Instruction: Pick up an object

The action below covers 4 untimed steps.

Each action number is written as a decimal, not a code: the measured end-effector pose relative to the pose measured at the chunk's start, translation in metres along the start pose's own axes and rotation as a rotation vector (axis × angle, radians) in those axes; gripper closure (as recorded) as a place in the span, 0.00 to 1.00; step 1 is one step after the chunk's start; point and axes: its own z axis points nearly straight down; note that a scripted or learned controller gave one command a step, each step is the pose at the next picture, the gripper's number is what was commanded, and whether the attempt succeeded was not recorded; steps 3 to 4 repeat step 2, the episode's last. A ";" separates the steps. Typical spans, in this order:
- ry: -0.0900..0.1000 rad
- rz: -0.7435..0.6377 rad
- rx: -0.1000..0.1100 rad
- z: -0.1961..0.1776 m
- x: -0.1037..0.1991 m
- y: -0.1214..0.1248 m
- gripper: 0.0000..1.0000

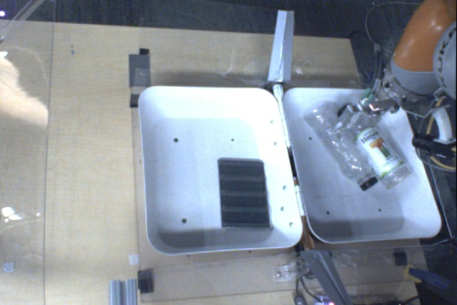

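Item one, nearest you: the dark ribbed block (243, 192), lying flat in the left bin (161, 153), toward that bin's near edge and well apart from the arm. Item two: the right bin (421, 221), sharing a wall with the left bin; everything below is placed from that shared wall. Item three: the clear plastic bottle (377, 153) with a printed label and a dark cap, lying on its side well out from the shared wall, toward the right bin's far-right part. Its long axis runs diagonally, cap end nearer you, base end farther off. Item four: crumpled clear wrapping (330, 126), between the shared wall and the bottle, touching it. Item five, farthest: the gripper (368, 105), at the right bin's far edge, just beyond the bottle's far end. Whether it is open or closed you cannot tell. You would judge the bottle the likeliest pick: it lies just toward you from the gripper, so a short drop along the bottle's diagonal should meet it.
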 end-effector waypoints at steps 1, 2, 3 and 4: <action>-0.010 -0.036 -0.005 -0.002 -0.004 0.000 0.00; -0.061 -0.024 -0.059 0.028 -0.007 0.006 0.00; -0.061 -0.024 -0.059 0.028 -0.007 0.006 0.00; -0.061 -0.024 -0.059 0.028 -0.007 0.006 0.00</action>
